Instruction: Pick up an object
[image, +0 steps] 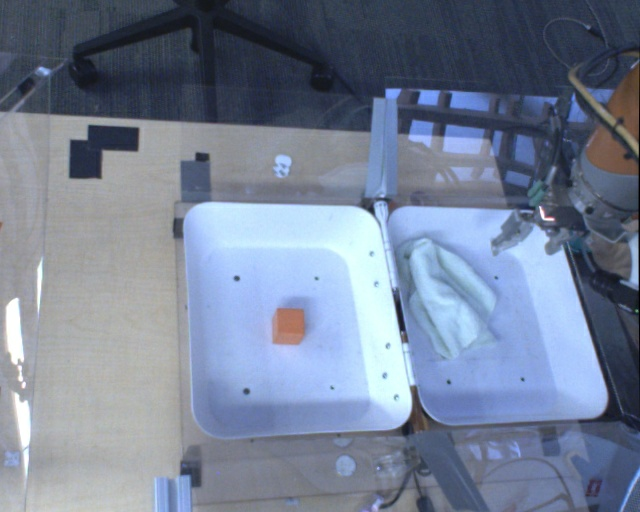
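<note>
A small orange cube (288, 326) rests near the middle of the left white bin (215, 400). A crumpled pale green cloth (450, 296) lies in the left half of the right white bin (560, 390). My gripper (531, 235) hovers over the far right corner of the right bin, to the right of the cloth and apart from it. Its two fingers are spread, and I see nothing between them. The grey arm with its orange band (612, 150) reaches in from the upper right.
A metal divider (382, 150) runs back from the seam between the bins. Dark frame bars (470, 130) stand behind the right bin. Black tape marks (100, 148) lie on the wooden bench at far left. An office chair base (200, 40) is on the floor beyond.
</note>
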